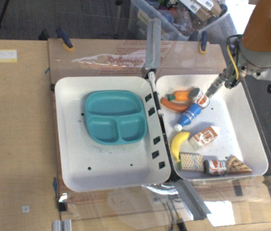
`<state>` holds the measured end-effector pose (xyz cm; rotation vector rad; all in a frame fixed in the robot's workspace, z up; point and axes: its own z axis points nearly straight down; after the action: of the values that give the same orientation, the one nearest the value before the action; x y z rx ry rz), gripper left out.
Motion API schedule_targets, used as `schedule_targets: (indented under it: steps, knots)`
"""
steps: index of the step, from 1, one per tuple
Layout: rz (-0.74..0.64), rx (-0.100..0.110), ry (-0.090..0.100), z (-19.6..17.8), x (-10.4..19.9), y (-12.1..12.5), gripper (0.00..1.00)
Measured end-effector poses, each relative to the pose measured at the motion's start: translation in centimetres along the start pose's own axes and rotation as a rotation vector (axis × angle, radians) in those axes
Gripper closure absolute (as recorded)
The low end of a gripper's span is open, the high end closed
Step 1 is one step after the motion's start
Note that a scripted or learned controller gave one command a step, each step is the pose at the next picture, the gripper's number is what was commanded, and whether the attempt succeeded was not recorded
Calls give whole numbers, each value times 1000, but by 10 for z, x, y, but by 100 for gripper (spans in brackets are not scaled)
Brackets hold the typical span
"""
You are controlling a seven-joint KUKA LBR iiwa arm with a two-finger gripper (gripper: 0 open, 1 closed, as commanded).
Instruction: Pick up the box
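Note:
A small white and orange box (205, 136) lies tilted in the middle of the right bin (251, 129). A second, speckled tan box (191, 161) lies flat near that bin's front wall. My gripper (214, 89) reaches in from the upper right as a thin dark shape, its tip over the bin's back part. The tip is right beside a small red and white can (202, 99). It is well behind both boxes and touches neither. Nothing shows in the gripper.
The right bin also holds a carrot (179, 96), a red sausage shape (174, 105), a blue bottle (190, 114), a banana (178, 144), another can (216, 166) and a pizza slice (239, 165). A teal divided plate (115, 117) sits in the left bin (68, 143).

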<state>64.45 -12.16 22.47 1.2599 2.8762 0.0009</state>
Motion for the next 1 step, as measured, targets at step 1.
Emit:
schedule_targets:
  steps: [1]
  knots:
    - [-7,-1,0,9,63,54,100]
